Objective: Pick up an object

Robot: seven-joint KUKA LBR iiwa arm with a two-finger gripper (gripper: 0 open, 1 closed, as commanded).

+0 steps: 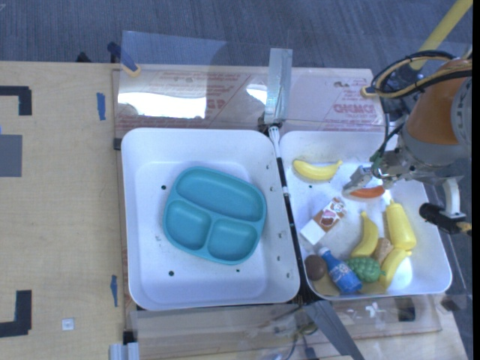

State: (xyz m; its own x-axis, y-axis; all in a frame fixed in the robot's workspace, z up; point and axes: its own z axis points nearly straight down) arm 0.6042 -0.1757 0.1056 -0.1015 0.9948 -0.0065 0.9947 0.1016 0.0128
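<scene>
Orange toy carrot [367,193], at 12 o'clock in the right bin [442,276], seems light and slippery; grasp mid-body, gripper [363,178] state unclear.

Two white bins [142,223] [439,276]; one teal tray [214,214]; two bananas [316,170] [367,235].

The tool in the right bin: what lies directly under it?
Under the tool lies an orange-red item, flat on the right bin floor. Its upper edge is covered by the tool, so contact cannot be judged.

A light wooden bench [52,223] stands on grey-blue carpet [225,6].
</scene>
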